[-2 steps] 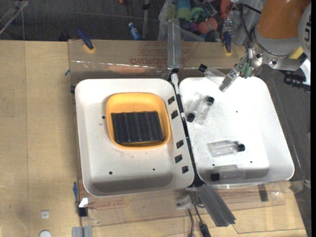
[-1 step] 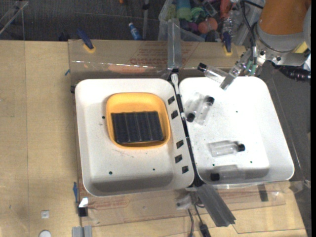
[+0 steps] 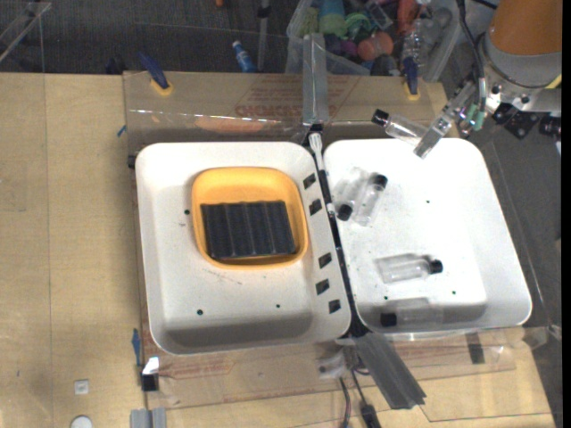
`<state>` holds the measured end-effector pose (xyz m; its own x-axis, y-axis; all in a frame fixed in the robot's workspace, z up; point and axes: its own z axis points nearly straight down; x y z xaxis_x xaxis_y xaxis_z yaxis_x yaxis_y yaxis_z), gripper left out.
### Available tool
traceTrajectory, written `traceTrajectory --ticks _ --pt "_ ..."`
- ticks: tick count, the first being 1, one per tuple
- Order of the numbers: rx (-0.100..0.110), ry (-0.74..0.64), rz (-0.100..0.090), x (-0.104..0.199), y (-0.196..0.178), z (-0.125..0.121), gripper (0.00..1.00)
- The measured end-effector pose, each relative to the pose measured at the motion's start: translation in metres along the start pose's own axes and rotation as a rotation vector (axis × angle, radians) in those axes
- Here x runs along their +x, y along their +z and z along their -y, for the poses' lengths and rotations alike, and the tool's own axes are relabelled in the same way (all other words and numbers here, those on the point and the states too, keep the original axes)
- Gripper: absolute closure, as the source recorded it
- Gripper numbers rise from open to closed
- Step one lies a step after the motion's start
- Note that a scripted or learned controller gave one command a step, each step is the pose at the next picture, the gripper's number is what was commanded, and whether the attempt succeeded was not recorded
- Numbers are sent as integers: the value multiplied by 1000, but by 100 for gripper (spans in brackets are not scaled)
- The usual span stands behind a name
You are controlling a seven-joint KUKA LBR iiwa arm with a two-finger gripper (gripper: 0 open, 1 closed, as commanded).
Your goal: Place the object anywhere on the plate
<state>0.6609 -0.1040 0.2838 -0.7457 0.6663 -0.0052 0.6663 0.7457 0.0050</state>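
Although its clear body is hard to make out against the white, a small black-capped bottle [image 3: 391, 125] is seen at the far rim of the right bin [image 3: 500, 239], just beside the gripper [image 3: 432, 139]. Whether it is gripped cannot be told, nor whether the gripper is apart or together. Two more clear bottles [image 3: 364, 194] [image 3: 409, 267] are laid flat in that bin. The orange plate [image 3: 207, 185] is set in the left bin [image 3: 165, 266], with a dark ribbed block [image 3: 247, 228] lying on it. The arm [image 3: 526, 16] is cut off by the frame's top.
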Motion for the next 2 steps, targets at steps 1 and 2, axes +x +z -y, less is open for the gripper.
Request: traceTrajectory --ticks 1,2 --pt "0 -209 1 -16 -106 27 100" --pt "0 -545 4 -60 -109 70 100"
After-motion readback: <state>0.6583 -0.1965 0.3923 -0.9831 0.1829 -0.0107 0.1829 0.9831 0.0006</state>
